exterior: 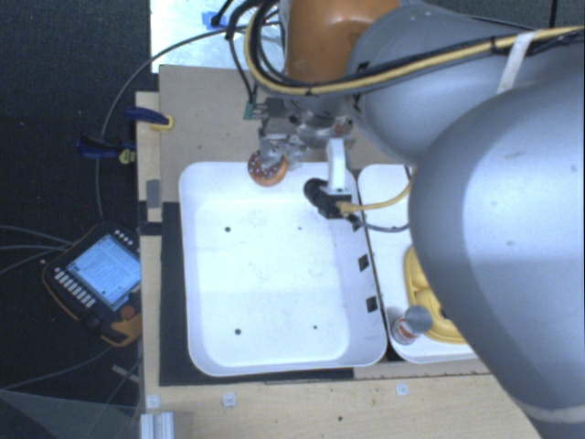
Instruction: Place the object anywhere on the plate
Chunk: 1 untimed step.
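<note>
Bench: a pale wooden bench top [215, 122] bears two shallow white bins side by side, with a dark mat under their near and left edges.
Left bin: the left bin [265, 273] is wide and white, with a few small dark dots on its floor and black tape marks along its right wall.
Right bin: the right bin [388, 245] is mostly covered by the grey arm; a yellow plate [425, 305] shows at its near left part, and a small grey-capped thing [411, 323] sits just beside the plate's near edge.
Object: a small round orange-brown object [269, 168] sits at the far rim of the left bin, directly under the tool, well apart from the plate.
Gripper: the gripper [274, 158] hangs over that object at the bin's far edge; the object appears to lie at its tips, but whether the fingers are spread or pinching it cannot be told.
Arm: the arm [475, 154] fills the right side, its orange band above the wrist, with black and yellow cables looping around it.
Room: dark carpet lies to the left, where a handheld pendant [101, 277] with a lit blue screen rests among grey cables; blue clamps [128, 144] grip the bench's left edge.
</note>
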{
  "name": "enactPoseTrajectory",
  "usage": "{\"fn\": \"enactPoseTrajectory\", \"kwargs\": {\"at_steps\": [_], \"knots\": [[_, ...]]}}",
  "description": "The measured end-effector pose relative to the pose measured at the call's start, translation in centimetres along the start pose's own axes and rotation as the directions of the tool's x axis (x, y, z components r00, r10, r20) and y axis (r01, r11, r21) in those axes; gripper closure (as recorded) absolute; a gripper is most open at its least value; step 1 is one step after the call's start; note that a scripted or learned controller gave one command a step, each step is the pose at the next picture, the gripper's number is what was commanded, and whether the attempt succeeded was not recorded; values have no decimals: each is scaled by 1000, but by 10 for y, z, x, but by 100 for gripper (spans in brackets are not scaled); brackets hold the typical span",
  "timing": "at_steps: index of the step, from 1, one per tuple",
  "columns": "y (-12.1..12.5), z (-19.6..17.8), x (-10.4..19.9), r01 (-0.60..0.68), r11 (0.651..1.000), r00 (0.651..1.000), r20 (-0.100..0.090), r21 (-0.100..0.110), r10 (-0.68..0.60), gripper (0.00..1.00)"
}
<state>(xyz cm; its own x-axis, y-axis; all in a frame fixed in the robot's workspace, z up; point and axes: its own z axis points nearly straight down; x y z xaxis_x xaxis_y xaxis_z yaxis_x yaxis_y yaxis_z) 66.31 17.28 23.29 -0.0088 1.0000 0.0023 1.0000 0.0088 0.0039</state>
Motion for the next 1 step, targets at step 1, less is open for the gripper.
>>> {"fn": "enactPoseTrajectory", "kwargs": {"at_steps": [1], "knots": [[-1, 0, -3, -3, 1000, 1000, 2, 2, 3, 0]]}}
